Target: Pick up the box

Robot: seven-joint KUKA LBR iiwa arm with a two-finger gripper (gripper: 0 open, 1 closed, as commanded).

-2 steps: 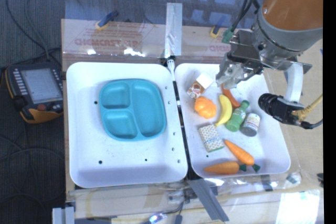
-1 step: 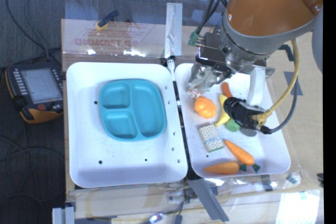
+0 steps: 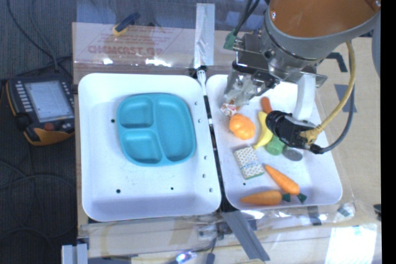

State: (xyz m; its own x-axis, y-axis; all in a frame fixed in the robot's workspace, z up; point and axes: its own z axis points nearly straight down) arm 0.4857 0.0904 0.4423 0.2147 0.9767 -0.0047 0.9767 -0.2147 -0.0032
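We judge the approach underway: the grey two-finger gripper point(image 3: 238, 96) hangs at twelve o'clock of the small white patterned box point(image 3: 248, 162) lying free in the right white bin point(image 3: 328, 185), jaws' state untellable, needing descent toward six o'clock.

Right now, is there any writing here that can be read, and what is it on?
Cardboard sheet behind the left bin: large reddish lettering, too blurred to read.
Handheld controller on the floor: lit screen, too small to read.
Patterned box in the right bin: no legible text.
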